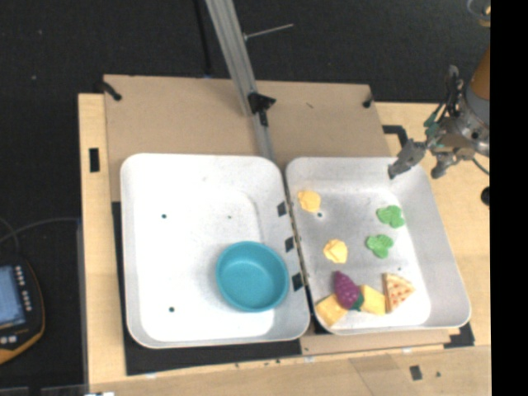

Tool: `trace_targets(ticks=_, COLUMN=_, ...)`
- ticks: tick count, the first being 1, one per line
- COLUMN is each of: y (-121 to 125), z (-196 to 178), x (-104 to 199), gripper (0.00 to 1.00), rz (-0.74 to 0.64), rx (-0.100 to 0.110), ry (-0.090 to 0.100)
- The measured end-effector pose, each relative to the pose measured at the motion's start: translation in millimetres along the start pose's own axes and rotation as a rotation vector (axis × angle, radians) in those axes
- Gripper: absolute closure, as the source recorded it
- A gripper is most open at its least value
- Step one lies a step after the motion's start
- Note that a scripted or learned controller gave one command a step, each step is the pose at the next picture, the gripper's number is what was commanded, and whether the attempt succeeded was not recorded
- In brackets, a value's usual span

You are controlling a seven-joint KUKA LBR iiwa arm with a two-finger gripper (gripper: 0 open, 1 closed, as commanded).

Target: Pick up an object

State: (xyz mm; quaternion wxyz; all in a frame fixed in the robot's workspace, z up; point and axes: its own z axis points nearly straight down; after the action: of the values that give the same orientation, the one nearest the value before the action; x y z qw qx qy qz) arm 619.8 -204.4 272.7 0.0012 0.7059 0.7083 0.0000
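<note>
**White bins, gripper parked above the right bin's far corner**

White plastic forms both trays. Your gripper (421,157) hangs at the upper right corner of the right bin (441,246), well apart from every piece; its two fingers stand spread with nothing between them. Candidate objects lie scattered below: two green pieces (389,215) near the right wall, two yellow pieces (308,200) toward the left wall, and a crowded cluster at the near edge where a purple piece (346,288) touches its neighbours beside a pizza slice (398,290). The left bin (165,188) holds a blue bowl (250,275). You would likely find the isolated green pieces easiest, since open floor surrounds them.
</note>
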Motion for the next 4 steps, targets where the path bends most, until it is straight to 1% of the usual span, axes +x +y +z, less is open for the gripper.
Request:
trace_targets(ticks=1, y=-0.1, z=-0.1, x=-0.2, gripper=0.00, rz=-0.001, rx=0.000, ry=-0.001)
trace_targets(ticks=3, y=-0.5, z=97.7, x=15.8, gripper=0.00, rz=0.000, rx=0.005, ry=0.000)
trace_targets(ticks=4, y=-2.7, z=154.4, x=11.6, gripper=0.00, rz=0.003, rx=0.006, ry=0.000)
